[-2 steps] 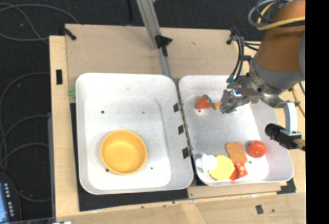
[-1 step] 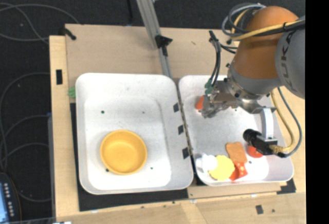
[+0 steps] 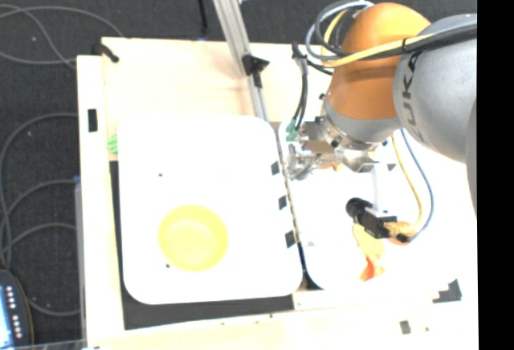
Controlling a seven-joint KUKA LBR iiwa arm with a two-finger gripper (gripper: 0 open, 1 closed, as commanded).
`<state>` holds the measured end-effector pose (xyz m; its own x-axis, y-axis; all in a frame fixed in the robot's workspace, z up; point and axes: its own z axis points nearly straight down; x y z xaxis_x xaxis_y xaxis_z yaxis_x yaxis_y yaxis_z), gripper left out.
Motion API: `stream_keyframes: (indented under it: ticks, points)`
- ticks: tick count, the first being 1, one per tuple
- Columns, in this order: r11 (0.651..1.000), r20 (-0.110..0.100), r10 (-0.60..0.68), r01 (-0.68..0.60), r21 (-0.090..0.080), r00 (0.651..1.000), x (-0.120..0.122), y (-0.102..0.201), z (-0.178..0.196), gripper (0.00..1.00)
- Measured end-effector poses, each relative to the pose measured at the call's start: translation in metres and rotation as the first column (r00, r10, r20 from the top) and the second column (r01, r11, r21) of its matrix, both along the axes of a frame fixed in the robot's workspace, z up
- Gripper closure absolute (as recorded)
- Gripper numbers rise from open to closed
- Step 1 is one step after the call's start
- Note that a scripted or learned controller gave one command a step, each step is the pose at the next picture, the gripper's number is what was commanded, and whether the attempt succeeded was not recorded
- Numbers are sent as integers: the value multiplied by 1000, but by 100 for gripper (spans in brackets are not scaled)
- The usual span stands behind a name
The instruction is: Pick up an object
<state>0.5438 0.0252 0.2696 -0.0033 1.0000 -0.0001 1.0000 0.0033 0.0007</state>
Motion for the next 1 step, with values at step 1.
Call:
stream_keyframes:
  ticks: [1]
  points:
    - [1000, 0, -1, 1, 0, 1000, 5, 47, -3, 100]
